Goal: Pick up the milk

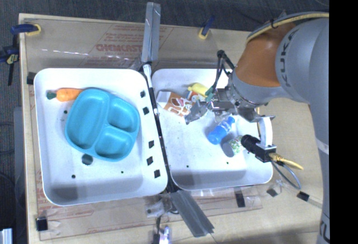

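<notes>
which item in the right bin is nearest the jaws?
The orange-and-white carton, lying flat at the bin's upper left; the gripper sits at its right edge. The blue bottle and the yellow item lie farther off.

The arm point(305, 58) is smooth grey casing with black KUKA lettering, a broad orange band point(263, 64) above the wrist, and a thin black cable point(224, 61) near the metallic gripper point(204, 108).

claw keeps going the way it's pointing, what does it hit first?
Probably the milk carton. The claw points toward the view's left in the right bin, with its tip right at the carton's edge. Depth is unclear from above, so it could pass just over it.
</notes>
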`<control>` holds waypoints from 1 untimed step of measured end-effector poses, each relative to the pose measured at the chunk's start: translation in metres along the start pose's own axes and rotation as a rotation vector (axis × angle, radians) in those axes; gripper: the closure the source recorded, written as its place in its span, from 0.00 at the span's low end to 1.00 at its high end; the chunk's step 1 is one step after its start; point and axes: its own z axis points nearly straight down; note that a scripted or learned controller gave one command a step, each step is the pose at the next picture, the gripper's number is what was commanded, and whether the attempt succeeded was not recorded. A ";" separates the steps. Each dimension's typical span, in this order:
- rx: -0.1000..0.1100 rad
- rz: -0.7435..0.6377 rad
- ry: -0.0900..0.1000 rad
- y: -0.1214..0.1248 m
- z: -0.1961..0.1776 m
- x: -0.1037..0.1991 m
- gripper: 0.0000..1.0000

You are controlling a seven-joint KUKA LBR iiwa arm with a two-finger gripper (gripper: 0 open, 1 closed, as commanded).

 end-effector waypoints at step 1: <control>-0.007 -0.217 -0.004 0.075 0.106 0.004 0.00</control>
